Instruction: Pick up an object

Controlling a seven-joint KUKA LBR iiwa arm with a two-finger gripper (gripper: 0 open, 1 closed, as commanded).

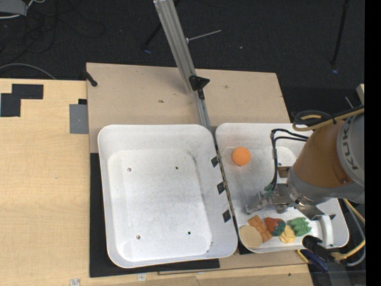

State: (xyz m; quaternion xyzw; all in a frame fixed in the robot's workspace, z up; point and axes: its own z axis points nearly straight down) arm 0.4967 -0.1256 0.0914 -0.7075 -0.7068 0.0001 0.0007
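- Two shallow white bins sat side by side on the bench: the left bin, and the right bin, which held all the loose items.
- One arm, grey with an orange band, reached in from the right over the right bin's near half.
- One slanted aluminium rail ran from the top of the view down to where the bins met.
- One gripper hung low over the right bin floor, just above the cluster of small items; fingers metallic, pointing left. Could not tell whether they were spread or closed, and nothing was seen between them.
- One orange ball, round, plain, lay alone in the middle of the right bin, apart from the gripper.
- One cluster along the right bin's near edge, pieces touching or nearly so: one tan round disc, one orange piece, one red piece, one green leafy piece, one yellow piece. Exact shapes too small to make out.
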